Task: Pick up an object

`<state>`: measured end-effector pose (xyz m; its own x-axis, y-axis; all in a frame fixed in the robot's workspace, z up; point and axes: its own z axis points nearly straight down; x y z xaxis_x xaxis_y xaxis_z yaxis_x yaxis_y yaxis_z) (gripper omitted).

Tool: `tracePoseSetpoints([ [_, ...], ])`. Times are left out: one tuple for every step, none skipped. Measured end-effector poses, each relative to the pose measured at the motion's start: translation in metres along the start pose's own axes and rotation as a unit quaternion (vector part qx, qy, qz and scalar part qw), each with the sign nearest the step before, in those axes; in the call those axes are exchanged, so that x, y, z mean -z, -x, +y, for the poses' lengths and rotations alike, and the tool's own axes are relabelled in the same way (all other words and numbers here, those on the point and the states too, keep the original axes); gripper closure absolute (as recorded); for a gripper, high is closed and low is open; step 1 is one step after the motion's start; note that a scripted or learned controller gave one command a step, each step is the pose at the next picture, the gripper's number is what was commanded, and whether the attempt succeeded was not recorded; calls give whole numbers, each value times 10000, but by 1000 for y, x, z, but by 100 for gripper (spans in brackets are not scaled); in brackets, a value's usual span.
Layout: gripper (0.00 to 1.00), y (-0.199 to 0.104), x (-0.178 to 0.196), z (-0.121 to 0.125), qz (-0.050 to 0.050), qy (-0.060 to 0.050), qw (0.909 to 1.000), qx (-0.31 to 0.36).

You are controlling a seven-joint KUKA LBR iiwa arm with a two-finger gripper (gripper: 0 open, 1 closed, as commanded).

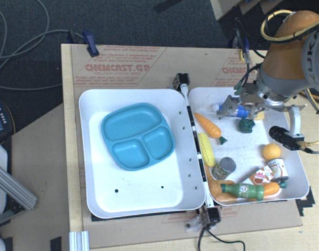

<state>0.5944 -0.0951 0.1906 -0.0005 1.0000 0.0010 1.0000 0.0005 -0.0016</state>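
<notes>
Over the right shallow white bin (300,178), the two-finger gripper (242,107) hovered near a small blue toy (243,110), jaw state unclear, nothing lifted yet.

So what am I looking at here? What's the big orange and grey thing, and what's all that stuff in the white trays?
That is a robot arm, seen by one camera fixed above the bench and looking down at a slant. At its tip is a gripper, low over the far end of the right bin. That bin holds toy food: a carrot, a corn cob, an orange, a green bottle, a small can. The left bin holds a blue divided plate. I cannot tell whether the gripper holds anything.
</notes>
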Motion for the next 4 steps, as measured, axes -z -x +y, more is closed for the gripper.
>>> tracePoseSetpoints([
  [0,71,-45,36,-26,13,10000,-27],
  [0,77,-110,24,4,-36,10000,-10],
  [100,76,-95,27,-6,20,10000,-6],
  [100,23,-106,54,-11,-58,10000,6],
])
